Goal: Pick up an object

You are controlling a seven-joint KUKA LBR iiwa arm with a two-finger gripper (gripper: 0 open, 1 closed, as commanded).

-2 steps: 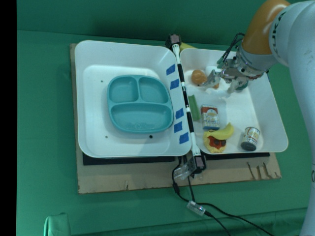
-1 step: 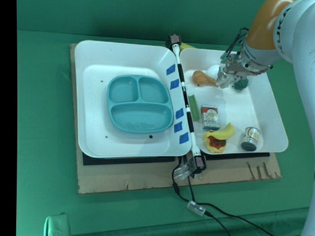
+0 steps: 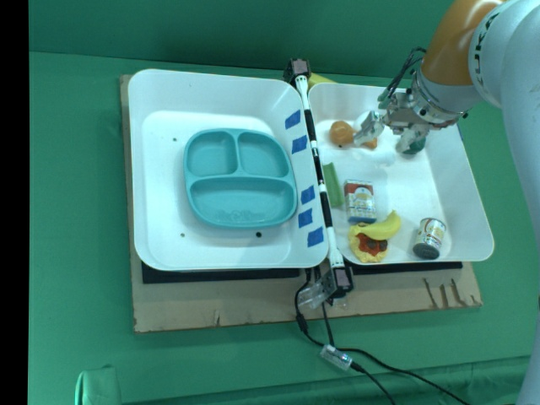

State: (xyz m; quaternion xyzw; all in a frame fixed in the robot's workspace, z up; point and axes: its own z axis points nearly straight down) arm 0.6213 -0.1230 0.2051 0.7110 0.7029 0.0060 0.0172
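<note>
Two shallow white bins sat side by side on the green bench, resting on a sheet of brown cardboard [image 3: 253, 315]. The left bin [image 3: 160, 83] held a teal divided plate [image 3: 240, 177], lying flat near its middle, with three compartments facing up. Along the seam between the bins ran a thin black-and-white strip [image 3: 314, 146], with several blue tape squares [image 3: 299, 144] stuck beside it on the left bin's inner wall. In the right bin [image 3: 460, 184], a green stick-shaped piece [image 3: 333, 184] lay just beside the dividing wall, and a small printed carton [image 3: 361, 201] lay close to its right. Below the carton, a yellow banana [image 3: 386, 225] touched a yellow-and-red item [image 3: 368, 245], and a small can [image 3: 429, 238] stood apart toward the bin's front right corner. Farther back, a small orange object [image 3: 341, 132] rested on the bin floor. The gripper [image 3: 390, 132] hung just to the right of that orange object, its fingers [image 3: 368, 130] spread apart with nothing between them; the nearer finger looked close to the orange object, though whether it touched could not be told. The grey arm [image 3: 506, 32] with its orange band reached in from the right.
</note>
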